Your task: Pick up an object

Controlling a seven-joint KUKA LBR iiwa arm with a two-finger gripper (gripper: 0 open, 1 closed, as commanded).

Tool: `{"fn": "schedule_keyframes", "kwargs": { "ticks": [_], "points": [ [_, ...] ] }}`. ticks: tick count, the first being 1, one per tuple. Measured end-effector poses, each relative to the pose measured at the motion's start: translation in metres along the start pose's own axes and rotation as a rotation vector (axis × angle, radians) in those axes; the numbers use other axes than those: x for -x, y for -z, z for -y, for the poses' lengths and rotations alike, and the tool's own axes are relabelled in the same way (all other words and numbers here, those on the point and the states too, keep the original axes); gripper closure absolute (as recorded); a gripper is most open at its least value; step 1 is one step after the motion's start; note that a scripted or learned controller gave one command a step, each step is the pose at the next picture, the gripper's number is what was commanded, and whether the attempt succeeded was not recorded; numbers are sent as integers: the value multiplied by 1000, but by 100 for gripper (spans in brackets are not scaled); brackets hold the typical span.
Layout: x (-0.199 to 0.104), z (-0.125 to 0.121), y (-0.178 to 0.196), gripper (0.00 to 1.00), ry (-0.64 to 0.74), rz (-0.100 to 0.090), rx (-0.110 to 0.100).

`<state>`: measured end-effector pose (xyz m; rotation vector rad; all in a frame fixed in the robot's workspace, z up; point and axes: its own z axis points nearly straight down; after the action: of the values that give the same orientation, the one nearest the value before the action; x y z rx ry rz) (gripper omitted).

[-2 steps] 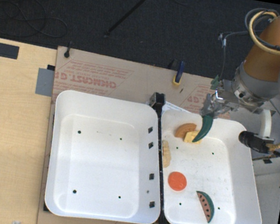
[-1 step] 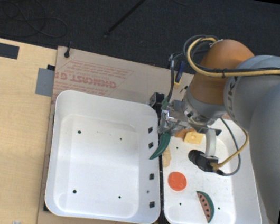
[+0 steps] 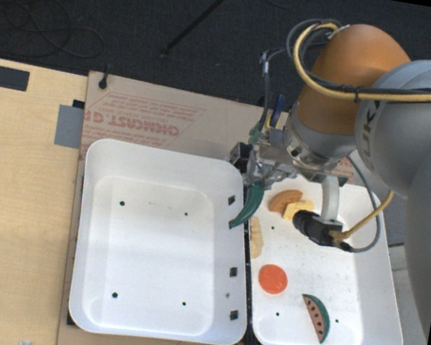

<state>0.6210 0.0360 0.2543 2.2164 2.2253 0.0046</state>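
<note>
Two shallow white plastic bins (image 3: 105,189) (image 3: 377,308); the three o'clock one holds one round orange-red disc (image 3: 272,279), one watermelon-slice toy (image 3: 315,317), one tan bread-like piece (image 3: 285,200)

- Arm (image 3: 406,119): enters from the right, wrist pointing downward.
- Gripper (image 3: 256,185): beneath the orange band; a green item apparently sits between its fingers, hanging below them.

Two shallow white bins sit side by side on a sheet of brown cardboard (image 3: 166,122) with mirrored red print. The left bin (image 3: 90,228) has small dark dots on its floor; the right bin (image 3: 375,320) touches it along the middle seam, where black clips (image 3: 233,272) line the edge. All this rests on a pale wooden bench (image 3: 2,212) bearing dark and grey rectangular patches. Behind, black carpet (image 3: 144,14) carries loose cables.
</note>
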Motion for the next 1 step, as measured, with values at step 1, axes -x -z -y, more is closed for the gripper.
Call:
{"fn": "schedule_keyframes", "kwargs": {
  "ticks": [1],
  "points": [
    [-50, -5, 2, 100, 0, 0, -5]
  ]
}}
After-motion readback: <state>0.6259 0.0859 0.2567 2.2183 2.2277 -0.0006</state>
